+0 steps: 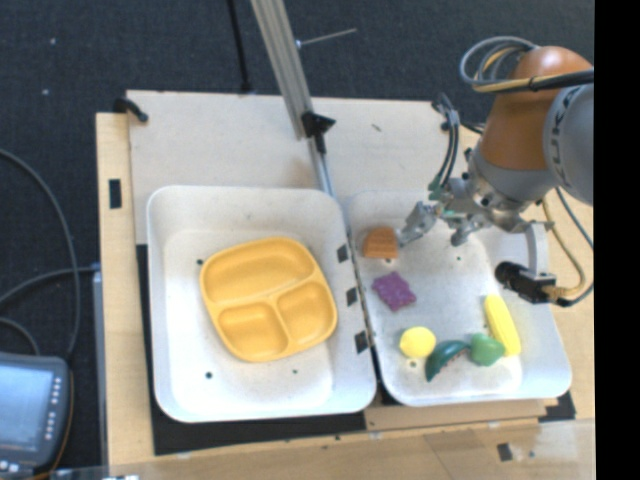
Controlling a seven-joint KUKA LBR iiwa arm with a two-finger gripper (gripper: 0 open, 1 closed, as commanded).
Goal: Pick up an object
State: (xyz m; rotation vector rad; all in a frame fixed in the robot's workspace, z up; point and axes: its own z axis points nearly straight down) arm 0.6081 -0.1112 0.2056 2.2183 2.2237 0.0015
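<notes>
Reaching in from the right edge of the frame, the grey arm with the orange band (525, 118), with the two-finger gripper (440, 228) hanging over the upper part of the right shallow white bin (545, 368). Showing two fingers spread apart, one finger (415, 226) pointing towards the small brown rounded block (379, 243) and ending just beside it, nothing sitting between them. Lying below the brown block, the purple flat piece (394, 290), near the middle of the right bin. Resting lower in the same bin, the yellow round ball-like object (417, 343), the dark teal curved piece (443, 357) and the green lumpy object (487, 349), close together in a row. Lying at the right side of this bin, the yellow long object (502, 324). Sitting in the left shallow white bin (180, 388), at centre left of the frame, the yellow plastic tray with three compartments (268, 296).
</notes>
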